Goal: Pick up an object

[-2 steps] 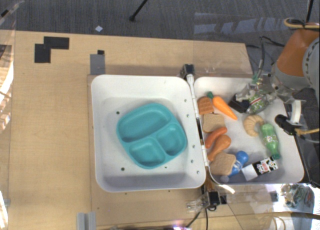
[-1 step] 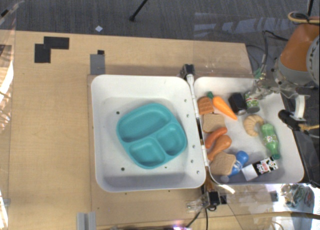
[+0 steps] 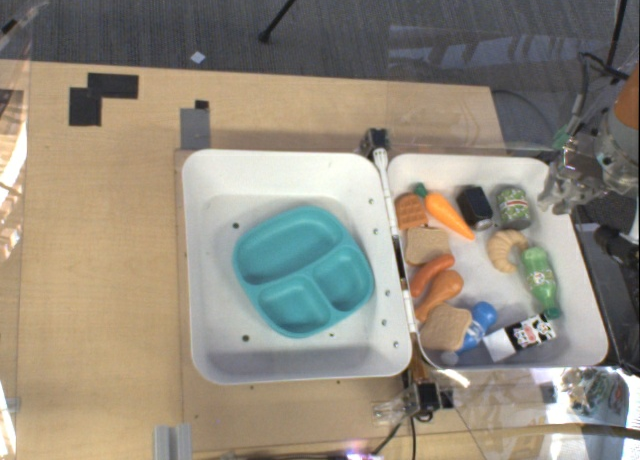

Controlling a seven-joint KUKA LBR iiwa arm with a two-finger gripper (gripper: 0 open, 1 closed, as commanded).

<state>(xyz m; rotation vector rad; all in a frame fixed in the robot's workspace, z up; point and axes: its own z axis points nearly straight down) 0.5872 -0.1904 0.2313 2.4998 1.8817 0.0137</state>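
Arm (image 3: 622, 138) cut off by right edge; gripper (image 3: 562, 188) fingers too small to tell; blue ball (image 3: 483, 316) partly hidden behind bread (image 3: 446, 327)

A wooden bench (image 3: 110, 278) is carrying two white bins side by side, touching. The left bin (image 3: 200, 278) is sitting near the middle, the right bin (image 3: 585, 298) toward the right edge. Black tape patches (image 3: 100, 96) are lying at the far left.
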